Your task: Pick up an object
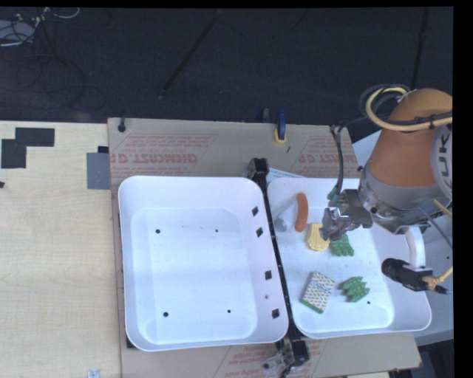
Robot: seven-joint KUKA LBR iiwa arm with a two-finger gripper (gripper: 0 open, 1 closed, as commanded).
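Pale worktop [52, 244], right bin [384, 314] — hand [334, 227], grip unreadable, hovers above yellow piece [317, 238] — next, a straight descent

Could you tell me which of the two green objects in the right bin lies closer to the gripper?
The upper green object, just below the gripper and beside the yellow piece. The other green object lies lower down, right of the patterned block.

A pale wooden surface [52, 258] carries a brown cardboard sheet [199, 148] printed with red lettering. Dark grey patches [29, 144] mark the wood at left. Behind lies dark floor [222, 59] with loose cables [44, 22].
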